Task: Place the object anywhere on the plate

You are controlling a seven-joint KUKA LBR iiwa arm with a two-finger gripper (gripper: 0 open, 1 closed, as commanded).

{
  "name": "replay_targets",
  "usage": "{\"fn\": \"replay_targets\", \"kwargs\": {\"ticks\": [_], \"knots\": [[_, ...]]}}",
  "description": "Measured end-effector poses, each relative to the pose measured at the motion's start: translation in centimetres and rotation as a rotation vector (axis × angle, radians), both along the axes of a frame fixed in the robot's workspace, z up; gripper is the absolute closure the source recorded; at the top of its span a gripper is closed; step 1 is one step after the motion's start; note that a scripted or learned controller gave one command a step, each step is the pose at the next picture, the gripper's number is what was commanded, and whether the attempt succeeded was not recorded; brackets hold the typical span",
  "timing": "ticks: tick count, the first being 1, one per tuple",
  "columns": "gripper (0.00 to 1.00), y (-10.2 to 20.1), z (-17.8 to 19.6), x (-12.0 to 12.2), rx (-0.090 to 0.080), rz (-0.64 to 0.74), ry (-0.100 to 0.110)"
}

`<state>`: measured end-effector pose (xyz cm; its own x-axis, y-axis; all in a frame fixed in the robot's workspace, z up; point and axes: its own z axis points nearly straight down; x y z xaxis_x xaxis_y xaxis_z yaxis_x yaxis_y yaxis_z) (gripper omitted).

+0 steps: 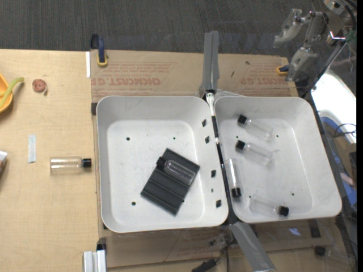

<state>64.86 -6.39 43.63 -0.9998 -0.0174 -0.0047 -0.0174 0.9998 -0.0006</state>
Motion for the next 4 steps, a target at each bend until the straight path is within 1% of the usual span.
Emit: {"fn": "replay_targets", "kwargs": {"ticks": [1, 2, 4], "knots": [[0.0, -7.5, 0.6, 1.0, 0.0, 0.197, -0.001], [0.0, -13.5, 0.6, 1.1, -0.001, 0.462, -0.001], [0.0, -13.5, 0.6, 1.1, -0.001, 0.463, -0.001]]}}
